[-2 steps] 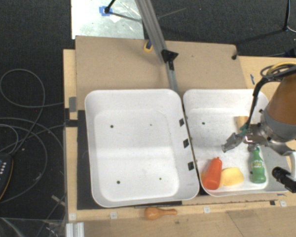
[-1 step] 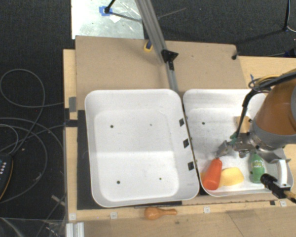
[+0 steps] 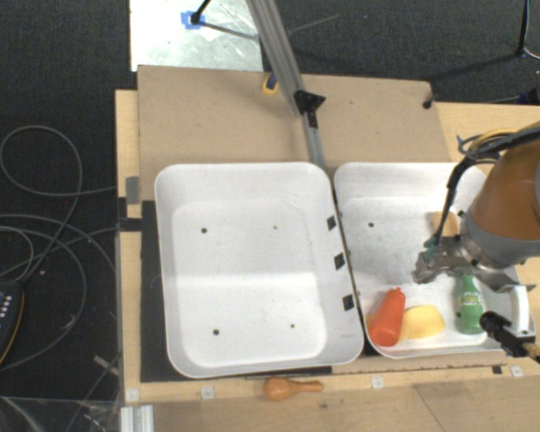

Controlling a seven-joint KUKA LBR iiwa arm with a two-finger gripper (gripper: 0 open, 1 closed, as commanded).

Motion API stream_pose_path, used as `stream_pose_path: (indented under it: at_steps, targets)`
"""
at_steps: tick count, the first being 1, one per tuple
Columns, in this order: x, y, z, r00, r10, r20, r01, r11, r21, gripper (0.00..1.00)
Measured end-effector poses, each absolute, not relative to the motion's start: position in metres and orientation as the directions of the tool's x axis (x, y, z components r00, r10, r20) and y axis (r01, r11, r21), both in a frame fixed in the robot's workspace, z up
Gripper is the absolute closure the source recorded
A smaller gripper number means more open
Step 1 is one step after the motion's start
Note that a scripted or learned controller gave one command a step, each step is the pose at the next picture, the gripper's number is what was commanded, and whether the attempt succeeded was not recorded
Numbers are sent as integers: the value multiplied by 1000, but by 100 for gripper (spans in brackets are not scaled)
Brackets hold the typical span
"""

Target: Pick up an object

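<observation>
I see the gripper [image 3: 429,264] poised low in the right white bin [image 3: 378,196], just above the green plastic bottle [image 3: 469,302], yellow lemon-shaped toy [image 3: 422,322] and orange-red cylinder [image 3: 388,316] at lower right. I can't tell the fingers' state. I judge descent comes next.

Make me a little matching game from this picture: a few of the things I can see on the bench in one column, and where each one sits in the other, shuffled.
Things
1. red-orange item
2. yellow item
3. green bottle
4. tan wooden piece

Places
A. on the bench, outside the bins, by the front edge
B. right bin, under the gripper, nearest the arm
C. right bin, between the other two
D. right bin, nearest the divider

Pairs: 1-D, 2-C, 3-B, 4-A
</observation>
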State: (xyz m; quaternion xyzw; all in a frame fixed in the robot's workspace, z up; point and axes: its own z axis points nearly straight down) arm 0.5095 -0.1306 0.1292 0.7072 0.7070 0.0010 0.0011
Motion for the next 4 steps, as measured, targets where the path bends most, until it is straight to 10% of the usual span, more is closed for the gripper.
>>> stream_pose_path:
  at_steps: [2,4]
  targets:
    - [506,-140,252,-6,1000,-3,1000,6,10,100]
    - [508,-89,257,-10,1000,2,1000,10,2,100]
